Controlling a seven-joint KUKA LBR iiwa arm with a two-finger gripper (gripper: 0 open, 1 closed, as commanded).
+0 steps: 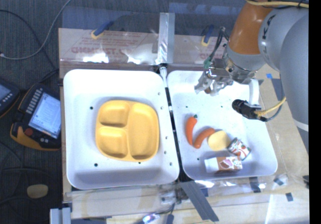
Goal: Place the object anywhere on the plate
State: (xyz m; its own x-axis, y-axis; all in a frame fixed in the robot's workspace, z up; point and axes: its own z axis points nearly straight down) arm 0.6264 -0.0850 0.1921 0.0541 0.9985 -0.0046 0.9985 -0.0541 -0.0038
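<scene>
The hand (213, 83) hovers over the far part of the right bin (261, 138); whether it is released or clenched I cannot tell, and nothing shows in its grip. The likely object, a carrot (190, 129), lies nearer the camera and slightly left of the hand, close to the wall between the bins, its long axis running roughly front to back. Beside it lie a sausage (203, 137), a yellow lemon (217, 141), a can (238, 149) and a small carton (223, 164). The yellow plate (126, 130) sits in the left bin (80, 97), well apart.
</scene>
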